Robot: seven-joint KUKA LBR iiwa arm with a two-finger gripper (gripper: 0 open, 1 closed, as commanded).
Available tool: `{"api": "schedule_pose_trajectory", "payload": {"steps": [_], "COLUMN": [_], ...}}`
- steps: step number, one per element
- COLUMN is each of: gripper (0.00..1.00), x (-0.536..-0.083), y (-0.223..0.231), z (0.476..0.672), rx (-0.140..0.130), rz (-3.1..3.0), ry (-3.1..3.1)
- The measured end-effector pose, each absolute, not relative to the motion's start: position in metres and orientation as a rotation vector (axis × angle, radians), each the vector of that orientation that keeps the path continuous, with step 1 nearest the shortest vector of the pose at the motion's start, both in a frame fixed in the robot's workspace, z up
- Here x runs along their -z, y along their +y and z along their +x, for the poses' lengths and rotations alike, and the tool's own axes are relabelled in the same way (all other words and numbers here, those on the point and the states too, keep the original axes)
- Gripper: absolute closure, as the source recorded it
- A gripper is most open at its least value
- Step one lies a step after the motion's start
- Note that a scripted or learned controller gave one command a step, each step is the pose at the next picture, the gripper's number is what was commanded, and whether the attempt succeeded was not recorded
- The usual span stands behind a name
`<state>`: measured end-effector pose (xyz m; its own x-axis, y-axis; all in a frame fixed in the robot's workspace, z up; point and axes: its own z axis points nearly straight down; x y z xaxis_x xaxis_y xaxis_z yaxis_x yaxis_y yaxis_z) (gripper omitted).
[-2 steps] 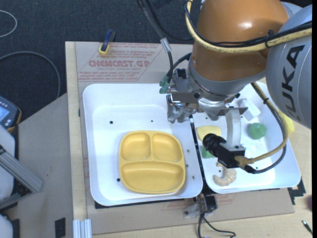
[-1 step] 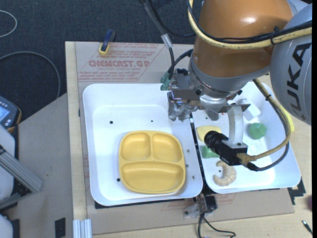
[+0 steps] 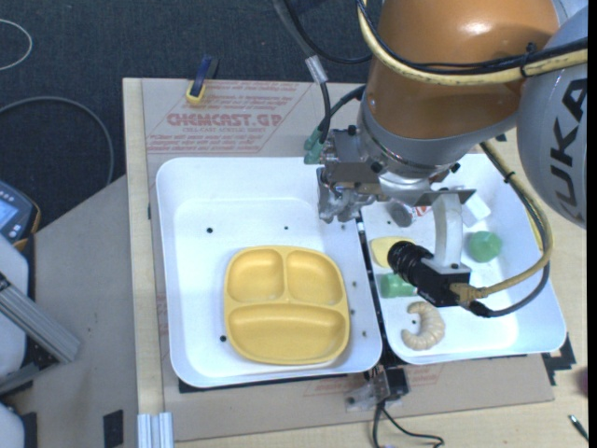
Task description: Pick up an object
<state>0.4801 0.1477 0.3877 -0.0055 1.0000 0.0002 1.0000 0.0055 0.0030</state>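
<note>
My gripper (image 3: 338, 203) hangs under the big orange wrist, above the wall between the two bins near their far side. The right bin (image 3: 541, 339) holds a cream croissant-shaped piece (image 3: 424, 328) at the front, a green flat piece (image 3: 395, 287), a yellow piece (image 3: 381, 248) partly hidden by the arm, a pale green round piece (image 3: 483, 245) and a white piece (image 3: 477, 209). None of them is at the gripper. A yellow divided plate (image 3: 285, 304) lies in the left bin (image 3: 187, 250).
A black cylinder with a yellow cable (image 3: 424, 273) on the arm hangs over the right bin's middle and hides part of it. A cardboard sheet (image 3: 224, 115) lies behind the bins. A blue and yellow clamp (image 3: 200, 79) sits at its far edge.
</note>
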Motion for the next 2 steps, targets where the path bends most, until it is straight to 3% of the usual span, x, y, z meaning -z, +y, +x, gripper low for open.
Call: {"api": "schedule_pose_trajectory", "payload": {"steps": [1, 2], "gripper": [1.0, 1.0], "x": [-0.398, -0.397], "y": [0.148, 0.229], "z": [0.481, 0.532], "rx": [-0.006, -0.008], "rz": [2.212, 2.213], "ry": [2.227, 2.227]}}
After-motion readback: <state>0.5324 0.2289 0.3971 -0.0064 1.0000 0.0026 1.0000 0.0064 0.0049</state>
